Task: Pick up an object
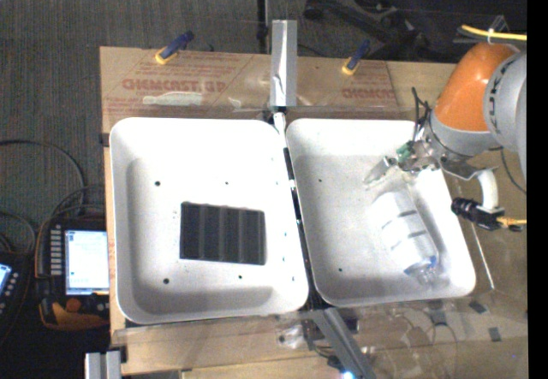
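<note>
Item one, your arm (484,103): grey with an orange band, it enters at the upper right of the frame and bends down over the far right part of the right bin (342,283). Item two, your gripper (409,158): seen at the upper right of the right bin, just left of the orange band, with small green and white parts at its tip; how far its jaws stand apart cannot be told from this slant, and nothing can be made out between them. Item three, the task's thing: a clear plastic bottle (407,227), lying on its side on the floor of the right bin, running from just below the gripper down toward the lower right corner, where a bluish end shows near the bin wall. Its upper end sits close under the gripper; whether the two touch cannot be told. Item four, the left bin (137,223): it occupies the centre left of the frame and holds a dark, flat, ribbed rectangular block (223,233) resting on its floor, a little below centre. Item five, the bench (128,69): a brown board beneath both bins, carrying two clamps with blue and yellow handles (174,46) along its upper edge and an upright metal post (282,65) between the bins at the top. Item six, at the lower left of the frame, off the bench: a handheld pendant with a lit screen (81,262), with black cables beside it.
</note>
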`<state>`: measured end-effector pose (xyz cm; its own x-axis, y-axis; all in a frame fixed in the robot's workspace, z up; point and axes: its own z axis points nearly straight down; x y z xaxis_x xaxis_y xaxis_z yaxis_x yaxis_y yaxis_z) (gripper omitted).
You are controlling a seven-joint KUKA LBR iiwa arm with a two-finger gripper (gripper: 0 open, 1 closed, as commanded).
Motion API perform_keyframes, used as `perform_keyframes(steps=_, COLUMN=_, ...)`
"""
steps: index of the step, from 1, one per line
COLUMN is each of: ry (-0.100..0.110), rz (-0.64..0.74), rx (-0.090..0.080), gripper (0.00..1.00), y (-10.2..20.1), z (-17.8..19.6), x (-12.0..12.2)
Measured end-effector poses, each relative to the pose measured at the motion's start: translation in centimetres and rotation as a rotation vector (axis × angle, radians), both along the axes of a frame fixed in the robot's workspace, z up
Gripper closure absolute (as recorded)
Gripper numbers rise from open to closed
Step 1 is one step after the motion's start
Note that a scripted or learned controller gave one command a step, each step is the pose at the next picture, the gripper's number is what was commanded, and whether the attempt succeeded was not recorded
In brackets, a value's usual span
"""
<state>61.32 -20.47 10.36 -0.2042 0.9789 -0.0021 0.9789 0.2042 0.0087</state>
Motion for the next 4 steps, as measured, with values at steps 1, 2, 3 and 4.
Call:
perform_keyframes(steps=1, ry=-0.002, rz=0.040, rx=-0.003, gripper=0.00, y=-0.2, z=-1.3, x=2.3)
perform_keyframes(steps=2, ry=0.008, rz=-0.002, rx=0.002, gripper=0.00, y=4.0, z=-1.1, x=1.4)
perform_keyframes(steps=3, ry=0.004, rz=0.000, rx=0.002, gripper=1.00, y=4.2, z=0.0, x=1.6)
perform_keyframes(steps=4, ry=0.004, rz=0.000, rx=0.002, gripper=0.00, y=4.2, z=0.0, x=1.6)
